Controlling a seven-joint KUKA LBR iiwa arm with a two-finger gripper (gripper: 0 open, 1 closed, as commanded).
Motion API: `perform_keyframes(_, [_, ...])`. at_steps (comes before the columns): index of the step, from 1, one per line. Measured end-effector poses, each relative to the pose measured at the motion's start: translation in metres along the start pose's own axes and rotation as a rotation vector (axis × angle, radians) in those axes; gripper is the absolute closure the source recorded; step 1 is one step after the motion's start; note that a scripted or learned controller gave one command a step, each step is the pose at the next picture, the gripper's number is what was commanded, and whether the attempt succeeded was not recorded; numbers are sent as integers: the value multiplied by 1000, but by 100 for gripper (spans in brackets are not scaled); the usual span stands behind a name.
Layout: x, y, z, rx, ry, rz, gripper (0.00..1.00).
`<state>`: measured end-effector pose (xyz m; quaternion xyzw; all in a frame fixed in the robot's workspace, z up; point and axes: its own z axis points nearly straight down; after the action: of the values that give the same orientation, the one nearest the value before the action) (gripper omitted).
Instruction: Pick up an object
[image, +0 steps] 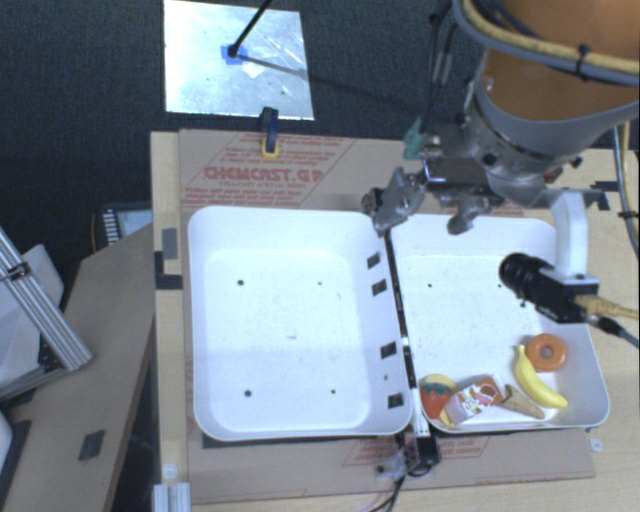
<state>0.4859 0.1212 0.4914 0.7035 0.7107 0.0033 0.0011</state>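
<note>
My gripper (422, 212) hangs high over the back edge of the right bin (470, 300), near the divider between the two bins. Its two fingers (385, 208) stand well apart, open, with nothing between them. The objects lie far from it in the right bin's front corner: a yellow banana (537, 380), an orange ring-shaped piece (545, 351), a red-orange round fruit (436, 393), a small red and white carton (476, 397) and a tan cone-shaped piece (522, 403).
The left bin (280, 320) lies beside the right one, with black clips (380, 290) along the shared wall. A black cylinder on a white bracket (540, 282) juts over the right bin's right side. A yellow clamp (270, 135) sits behind the bins.
</note>
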Motion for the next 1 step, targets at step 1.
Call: perform_keyframes(1, [-12, 1, 25, 4, -3, 10, 0])
